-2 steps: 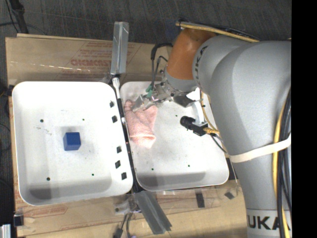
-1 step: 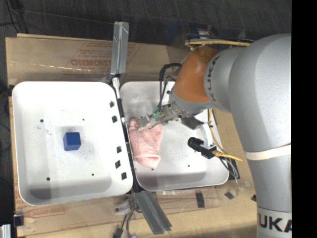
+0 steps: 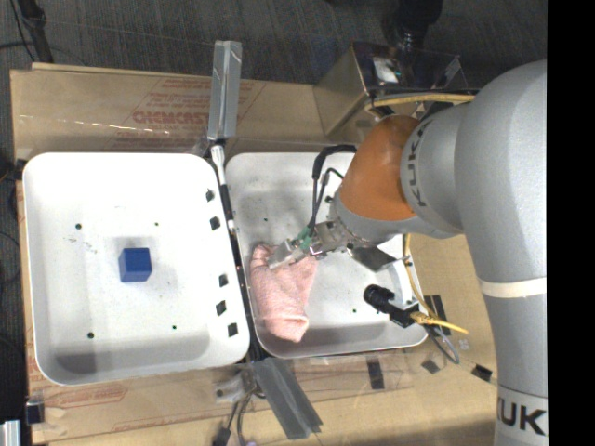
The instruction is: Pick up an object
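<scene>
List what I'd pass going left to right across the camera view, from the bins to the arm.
In order: blue cube in the left bin → pink cloth in the right bin → orange band of the arm.

Lots of open floor in the left bin point(image 3: 93, 203), with just a small blue cube point(image 3: 136, 264) near the middle. In the right bin point(image 3: 270, 189), a pink cloth point(image 3: 282, 291) along the left wall and the big grey arm point(image 3: 446, 175) over the top right part. Some bare floor in the top left corner there.
</scene>
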Controlling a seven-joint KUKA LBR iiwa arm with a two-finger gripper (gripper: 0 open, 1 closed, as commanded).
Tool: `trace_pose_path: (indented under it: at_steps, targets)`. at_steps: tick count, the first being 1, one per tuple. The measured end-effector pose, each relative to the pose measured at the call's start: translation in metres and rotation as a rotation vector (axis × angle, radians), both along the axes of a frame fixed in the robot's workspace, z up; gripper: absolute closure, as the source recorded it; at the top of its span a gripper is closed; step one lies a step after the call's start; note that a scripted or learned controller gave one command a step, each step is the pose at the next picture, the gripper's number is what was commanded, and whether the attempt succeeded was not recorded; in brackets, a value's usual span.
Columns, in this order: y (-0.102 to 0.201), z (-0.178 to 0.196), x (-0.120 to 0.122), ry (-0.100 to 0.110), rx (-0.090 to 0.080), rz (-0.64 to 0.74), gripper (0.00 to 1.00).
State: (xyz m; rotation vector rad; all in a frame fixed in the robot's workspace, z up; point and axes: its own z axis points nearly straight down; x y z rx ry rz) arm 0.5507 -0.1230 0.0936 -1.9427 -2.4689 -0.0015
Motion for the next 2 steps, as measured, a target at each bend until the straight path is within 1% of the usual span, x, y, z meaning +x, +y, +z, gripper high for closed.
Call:
trace_pose_path:
  at_steps: [1, 2]
  targets:
    - [-0.014, 0.015, -0.056, 0.002, 0.000, 0.187, 0.00]
    - [-0.014, 0.049, -0.067, 0.001, -0.001, -0.100, 0.00]
